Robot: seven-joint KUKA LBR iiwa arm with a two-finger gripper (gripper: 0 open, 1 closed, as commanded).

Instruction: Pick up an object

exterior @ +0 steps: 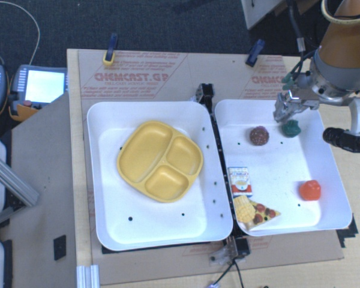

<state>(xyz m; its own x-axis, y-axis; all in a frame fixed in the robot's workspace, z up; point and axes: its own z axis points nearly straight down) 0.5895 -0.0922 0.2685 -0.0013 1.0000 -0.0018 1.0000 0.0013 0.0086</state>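
Table (78,161), cardboard-topped, printed in red lettering, bearing two shallow white bins side by side; blue-and-yellow clamp (110,48) on its far edge at left, dark blue clamp (255,52) on its far edge further right. Left bin (102,209): one yellow divided plate (160,160) with three compartments, lying flat near the middle, turned at an angle to the bin walls. Black clip (205,92) at the far end of the seam between the bins; another fitting with cables at the near end. Right bin (333,221): small carton (240,180) in red, white and blue, just beside the left wall; below it a corn cob (243,208) touching a pizza slice (263,213), both in the near left corner; dark reddish-brown ball (259,135) in the far half, apart from the rest; green object (291,128) near the far right, directly under the pincer; red-orange tomato-like piece (310,190) by the right wall, well apart from the others. Arm, grey with orange band, entering from upper right; pincer (287,110) poised just above and touching or almost touching the green object, which lies on the bin floor; whether the pincer is released or clenched cannot be told.
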